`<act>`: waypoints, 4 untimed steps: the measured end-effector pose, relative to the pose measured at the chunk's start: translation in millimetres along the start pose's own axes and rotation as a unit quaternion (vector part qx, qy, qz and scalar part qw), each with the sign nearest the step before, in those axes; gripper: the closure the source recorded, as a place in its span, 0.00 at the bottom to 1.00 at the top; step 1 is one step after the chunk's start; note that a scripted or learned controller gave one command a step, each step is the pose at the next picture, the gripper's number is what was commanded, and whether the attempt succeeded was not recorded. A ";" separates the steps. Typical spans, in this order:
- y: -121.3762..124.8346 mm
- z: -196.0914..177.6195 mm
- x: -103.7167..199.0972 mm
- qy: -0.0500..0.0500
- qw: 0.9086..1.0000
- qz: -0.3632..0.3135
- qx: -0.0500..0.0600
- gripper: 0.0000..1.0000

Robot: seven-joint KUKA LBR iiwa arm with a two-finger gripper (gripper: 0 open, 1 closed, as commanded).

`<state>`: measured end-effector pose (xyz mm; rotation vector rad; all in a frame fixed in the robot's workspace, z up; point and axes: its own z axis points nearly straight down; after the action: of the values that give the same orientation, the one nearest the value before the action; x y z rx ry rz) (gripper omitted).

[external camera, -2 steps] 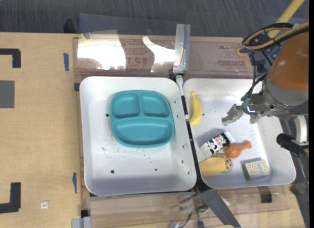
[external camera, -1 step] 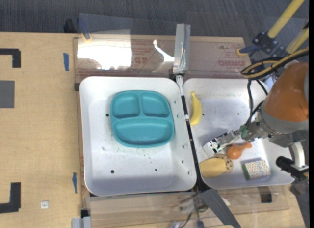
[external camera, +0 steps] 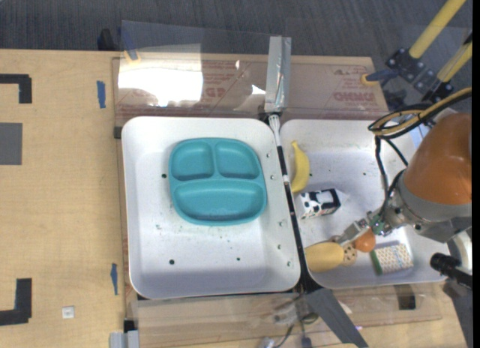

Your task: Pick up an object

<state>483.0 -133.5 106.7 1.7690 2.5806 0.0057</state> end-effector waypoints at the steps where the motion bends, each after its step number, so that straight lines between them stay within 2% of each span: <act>1: -8.7 11.2 -35.9 -0.003 0.993 -0.119 -0.006 0.00; 2: -5.6 -0.2 -36.3 -0.005 0.993 -0.120 -0.010 1.00; 3: 5.4 17.2 6.9 0.000 0.999 -0.050 0.000 1.00; 4: 9.5 17.9 19.4 -0.001 0.995 0.104 0.000 1.00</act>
<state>485.0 -112.1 88.7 2.0273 2.3820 0.0068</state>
